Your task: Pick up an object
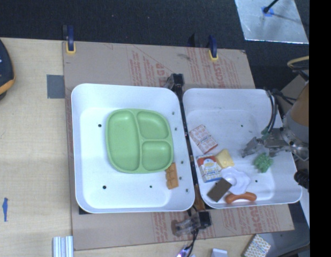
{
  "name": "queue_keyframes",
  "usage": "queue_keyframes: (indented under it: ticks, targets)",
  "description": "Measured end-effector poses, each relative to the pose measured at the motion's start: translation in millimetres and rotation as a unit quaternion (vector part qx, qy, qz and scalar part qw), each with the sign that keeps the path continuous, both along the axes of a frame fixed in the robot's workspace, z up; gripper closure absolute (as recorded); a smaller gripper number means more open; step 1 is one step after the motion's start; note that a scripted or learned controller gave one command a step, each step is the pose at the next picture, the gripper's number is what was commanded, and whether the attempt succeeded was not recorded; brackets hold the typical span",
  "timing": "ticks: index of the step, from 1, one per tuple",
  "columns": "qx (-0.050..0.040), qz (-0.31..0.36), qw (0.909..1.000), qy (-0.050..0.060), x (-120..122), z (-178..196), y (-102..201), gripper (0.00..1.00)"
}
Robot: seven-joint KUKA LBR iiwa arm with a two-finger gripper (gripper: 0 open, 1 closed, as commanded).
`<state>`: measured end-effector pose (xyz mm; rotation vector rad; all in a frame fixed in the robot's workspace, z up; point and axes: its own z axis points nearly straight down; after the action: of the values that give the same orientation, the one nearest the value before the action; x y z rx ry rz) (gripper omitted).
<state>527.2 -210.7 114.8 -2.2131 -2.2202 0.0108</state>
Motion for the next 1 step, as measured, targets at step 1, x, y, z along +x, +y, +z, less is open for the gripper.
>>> queue_keyframes:
  ticks: [1]
  targets:
    - [0.0009, 0.001, 1.0, -0.001, -27.0, -9.0, 7.2, 0.0]
